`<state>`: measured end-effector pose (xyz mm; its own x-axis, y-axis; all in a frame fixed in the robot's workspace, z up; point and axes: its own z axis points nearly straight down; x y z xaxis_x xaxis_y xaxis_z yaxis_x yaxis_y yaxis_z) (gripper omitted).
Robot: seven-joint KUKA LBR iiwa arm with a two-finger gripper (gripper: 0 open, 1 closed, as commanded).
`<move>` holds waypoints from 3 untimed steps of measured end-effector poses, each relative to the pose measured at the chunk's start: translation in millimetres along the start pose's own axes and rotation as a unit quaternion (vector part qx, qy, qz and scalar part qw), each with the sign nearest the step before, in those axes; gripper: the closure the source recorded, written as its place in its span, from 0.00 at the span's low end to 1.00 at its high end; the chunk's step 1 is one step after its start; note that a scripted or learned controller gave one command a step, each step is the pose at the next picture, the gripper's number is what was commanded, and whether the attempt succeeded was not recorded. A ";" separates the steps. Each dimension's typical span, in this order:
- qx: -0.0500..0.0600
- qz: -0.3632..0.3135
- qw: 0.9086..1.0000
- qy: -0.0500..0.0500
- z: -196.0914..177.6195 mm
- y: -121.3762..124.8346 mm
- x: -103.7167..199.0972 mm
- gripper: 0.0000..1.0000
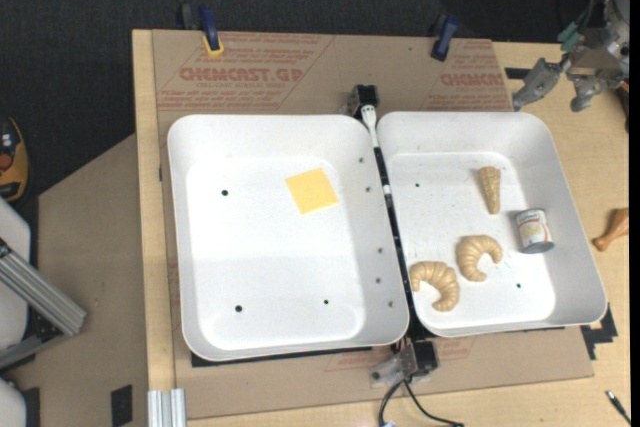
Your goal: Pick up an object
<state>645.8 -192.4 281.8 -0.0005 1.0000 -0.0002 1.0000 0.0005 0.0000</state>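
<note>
The right bin (560, 215) holds four candidates: two croissants (436, 281) (479, 255), a cone-shaped pastry (489, 187) and a small can (533, 230). A yellow square (312, 190) lies flat in the left bin (200, 215). The gripper (575, 80) hangs beyond the right bin's far corner, grasping nothing; whether it is released or clenched cannot be determined. Recommended target: the cone-shaped pastry, which stands well apart from its neighbours. Align across its narrow width before descending.

Left bin (200, 215): cheese slice (312, 190) toward 1 o'clock of centre. Right bin (560, 245): cone pastry (489, 188) at 12 o'clock, can (533, 230) at 3, two croissants (479, 256) (437, 282) at 6 and 7.
</note>
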 end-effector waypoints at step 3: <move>0.004 -0.002 1.000 0.001 -52.3 19.4 87.1 1.00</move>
<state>665.2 -105.3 334.1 -0.0050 1.0000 0.0024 1.0000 0.0051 -0.0070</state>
